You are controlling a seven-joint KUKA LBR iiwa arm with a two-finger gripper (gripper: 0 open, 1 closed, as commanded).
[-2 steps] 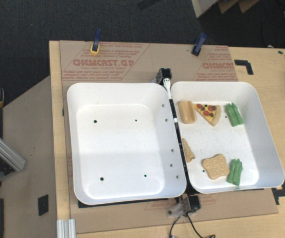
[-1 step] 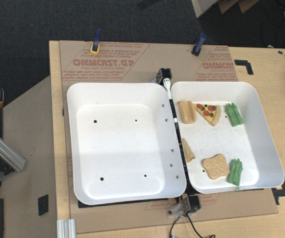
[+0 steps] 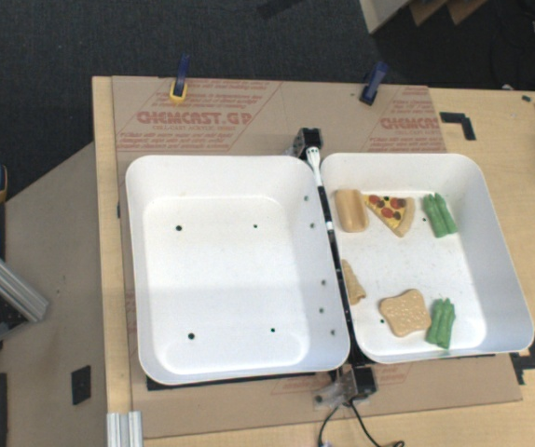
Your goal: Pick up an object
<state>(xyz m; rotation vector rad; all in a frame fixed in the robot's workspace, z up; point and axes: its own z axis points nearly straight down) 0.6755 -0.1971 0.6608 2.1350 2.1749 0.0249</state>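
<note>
We counted two bins: left bin, right bin. The right held six items: toast at 6 o'clock, bread roll and pizza slice at 11, two green bundles, one tan scrap.

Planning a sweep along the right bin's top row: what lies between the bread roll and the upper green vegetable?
In the camera view, the pizza slice lies between the bread roll and the upper green vegetable.
</note>
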